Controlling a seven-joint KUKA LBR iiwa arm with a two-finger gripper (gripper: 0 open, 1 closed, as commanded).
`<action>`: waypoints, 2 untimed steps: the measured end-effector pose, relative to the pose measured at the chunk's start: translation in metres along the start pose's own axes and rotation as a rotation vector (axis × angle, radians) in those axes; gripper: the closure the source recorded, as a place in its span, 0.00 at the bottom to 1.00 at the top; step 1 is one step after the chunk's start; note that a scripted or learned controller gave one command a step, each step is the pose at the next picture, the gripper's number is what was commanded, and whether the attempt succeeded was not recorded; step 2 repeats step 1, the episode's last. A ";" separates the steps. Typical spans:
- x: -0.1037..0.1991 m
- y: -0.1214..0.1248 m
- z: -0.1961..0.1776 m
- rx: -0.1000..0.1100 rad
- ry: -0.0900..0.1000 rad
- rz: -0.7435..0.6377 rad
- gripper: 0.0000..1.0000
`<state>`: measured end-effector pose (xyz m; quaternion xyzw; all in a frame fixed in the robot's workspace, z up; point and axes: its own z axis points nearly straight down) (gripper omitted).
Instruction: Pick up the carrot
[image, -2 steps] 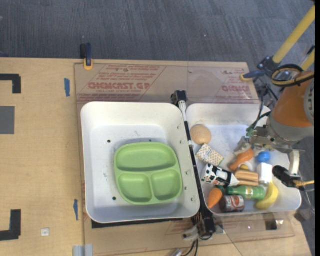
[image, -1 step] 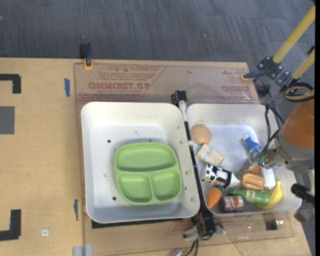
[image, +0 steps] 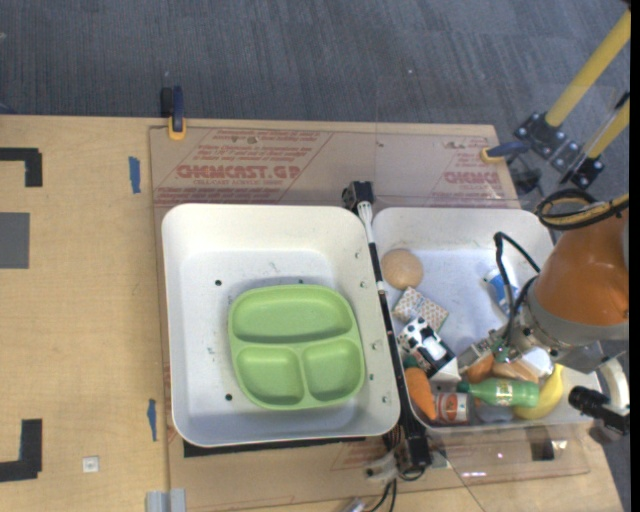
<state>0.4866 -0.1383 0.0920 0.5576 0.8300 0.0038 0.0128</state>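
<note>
Currently we log the claw (image: 497, 347) low in the right bin (image: 455, 228); its state we cannot tell. Carrot (image: 421, 393): front-left corner, beside a red can (image: 452, 406). Judged rigid, light, smooth; grip mid-body across its width.

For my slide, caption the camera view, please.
Arm over right bin; carrot at its front-left corner; green tray in left bin.

Orange carrot (image: 421, 392) at right bin's front-left corner
</note>
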 end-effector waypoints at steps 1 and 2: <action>0.070 0.028 -0.097 0.008 0.015 -0.020 1.00; 0.070 0.028 -0.097 0.008 0.015 -0.020 1.00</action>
